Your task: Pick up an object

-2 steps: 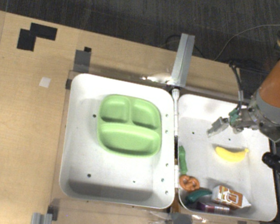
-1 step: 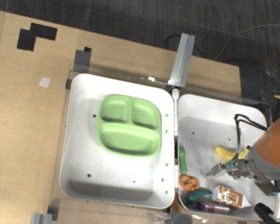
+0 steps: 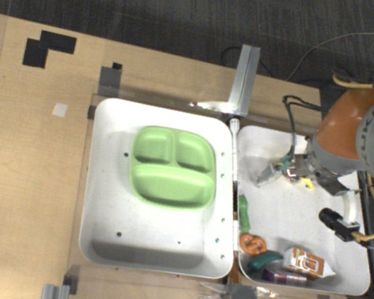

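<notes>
Green plate (image 3: 172, 166) with three parts sits in the left bin (image 3: 105, 188). In the right bin (image 3: 283, 212), small toys (image 3: 281, 258) lie along the near wall. I cannot tell how the arm's fingers (image 3: 271, 171) are set, at the far side.

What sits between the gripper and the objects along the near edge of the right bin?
Nothing visible. The gripper hangs over the far part of the right white bin; bare bin floor separates it from the green marker, the orange round object and the small white and brown carton at the near edge.
</notes>
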`<state>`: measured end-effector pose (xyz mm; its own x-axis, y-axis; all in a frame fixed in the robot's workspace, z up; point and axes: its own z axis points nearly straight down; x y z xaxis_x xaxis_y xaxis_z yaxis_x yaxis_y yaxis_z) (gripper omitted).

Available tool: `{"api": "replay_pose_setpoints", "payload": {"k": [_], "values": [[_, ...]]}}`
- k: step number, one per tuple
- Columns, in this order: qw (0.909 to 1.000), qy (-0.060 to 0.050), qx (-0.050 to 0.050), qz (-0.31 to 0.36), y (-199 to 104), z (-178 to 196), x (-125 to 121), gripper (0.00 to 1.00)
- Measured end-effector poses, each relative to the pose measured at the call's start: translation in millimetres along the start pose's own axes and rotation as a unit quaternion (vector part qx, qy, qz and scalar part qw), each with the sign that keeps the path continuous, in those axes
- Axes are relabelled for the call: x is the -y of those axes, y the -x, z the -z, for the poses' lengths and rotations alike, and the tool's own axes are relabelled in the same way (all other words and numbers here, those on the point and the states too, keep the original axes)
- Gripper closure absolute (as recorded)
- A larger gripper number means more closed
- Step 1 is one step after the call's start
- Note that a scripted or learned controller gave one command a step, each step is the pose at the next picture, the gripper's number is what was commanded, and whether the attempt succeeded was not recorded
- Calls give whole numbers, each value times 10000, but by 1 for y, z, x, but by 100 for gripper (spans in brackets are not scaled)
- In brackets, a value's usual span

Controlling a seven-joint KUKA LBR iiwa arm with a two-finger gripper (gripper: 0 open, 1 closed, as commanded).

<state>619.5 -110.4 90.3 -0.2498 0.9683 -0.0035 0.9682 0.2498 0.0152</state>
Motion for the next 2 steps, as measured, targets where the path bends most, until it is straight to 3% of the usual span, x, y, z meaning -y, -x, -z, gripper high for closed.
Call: {"api": "replay_pose_setpoints", "payload": {"k": [1,2], "values": [[9999,-117,-44,89,55,-3,-26,0],[9878,-219,-109,1537,69,-3,-25,0]]}}
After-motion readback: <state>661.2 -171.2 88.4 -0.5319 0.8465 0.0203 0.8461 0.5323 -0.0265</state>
